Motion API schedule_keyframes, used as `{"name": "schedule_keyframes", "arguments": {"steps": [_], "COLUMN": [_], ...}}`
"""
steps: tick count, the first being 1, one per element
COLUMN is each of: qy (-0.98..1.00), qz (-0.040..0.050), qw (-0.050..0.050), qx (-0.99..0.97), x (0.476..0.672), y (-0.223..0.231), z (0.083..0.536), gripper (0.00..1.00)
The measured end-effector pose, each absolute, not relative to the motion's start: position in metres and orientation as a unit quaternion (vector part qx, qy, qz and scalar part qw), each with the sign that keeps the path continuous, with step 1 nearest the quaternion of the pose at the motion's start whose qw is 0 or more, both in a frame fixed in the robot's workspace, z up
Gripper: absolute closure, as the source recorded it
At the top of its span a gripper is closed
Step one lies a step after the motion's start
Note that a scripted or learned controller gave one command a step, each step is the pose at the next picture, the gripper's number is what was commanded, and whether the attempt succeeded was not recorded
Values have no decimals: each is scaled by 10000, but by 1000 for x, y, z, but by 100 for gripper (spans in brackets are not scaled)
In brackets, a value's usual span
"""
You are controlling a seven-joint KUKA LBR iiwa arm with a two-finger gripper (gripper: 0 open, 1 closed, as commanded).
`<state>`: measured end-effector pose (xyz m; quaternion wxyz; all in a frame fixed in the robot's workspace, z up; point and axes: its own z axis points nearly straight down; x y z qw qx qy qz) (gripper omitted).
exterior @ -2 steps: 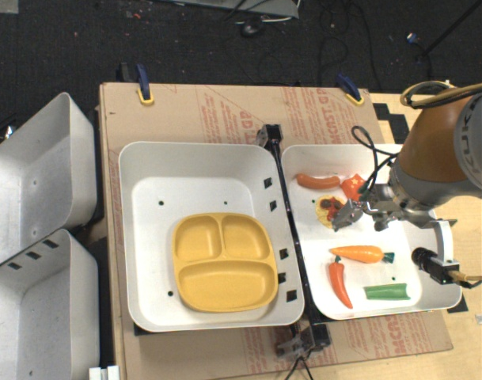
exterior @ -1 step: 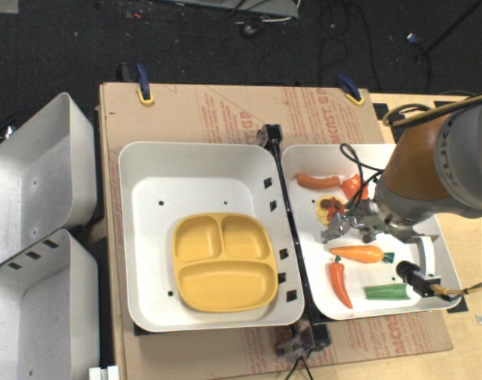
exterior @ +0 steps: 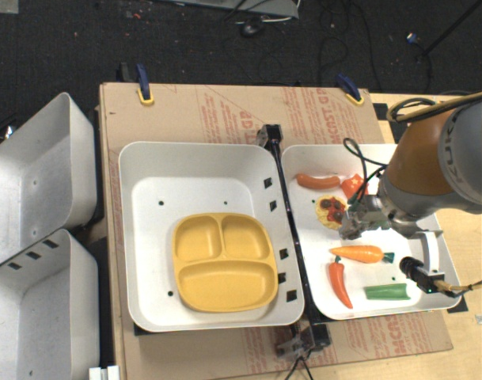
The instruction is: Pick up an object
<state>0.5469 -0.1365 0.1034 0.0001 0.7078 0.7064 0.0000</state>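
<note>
Camera view: the grey arm [exterior: 442,161] reaches in from the right over the right bin [exterior: 304,248], its pincer [exterior: 358,216] low among the toy food; whether the pincer is open or closed cannot be told from this slant, and nothing is seen gripped.

Just to the pincer's left lies a small pizza piece [exterior: 331,209]; just beyond it, toward the far wall, a red piece [exterior: 352,186] and a sausage [exterior: 318,182]; just below it an orange carrot [exterior: 358,253]; lower left a red chilli [exterior: 339,283]; lower right a green piece [exterior: 385,292]; well to the left, in the left bin [exterior: 138,236], sits a yellow tray [exterior: 223,262]; both bins rest on the cardboard-covered desk [exterior: 193,113].

Any of these would serve as the thing to lift; the pizza piece and the carrot look nearest.

To do the step well, the pincer would likely need to settle squarely over one item rather than between two, straddle its narrow width, as across the carrot's body and not along it, descend until close to the bin floor, close fully, then rise straight; crowding beside the red piece risks a nudge instead of a grasp, and the cable [exterior: 359,161] trailing near the wrist should stay clear of the food.
</note>
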Motion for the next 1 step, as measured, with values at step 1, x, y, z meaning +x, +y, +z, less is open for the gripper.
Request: {"name": "schedule_keyframes", "arguments": {"steps": [1], "qy": [7075], "qz": [11], "qw": [17], "qx": [7067], "x": [541], "y": [-133], "z": [149], "gripper": [100]}}
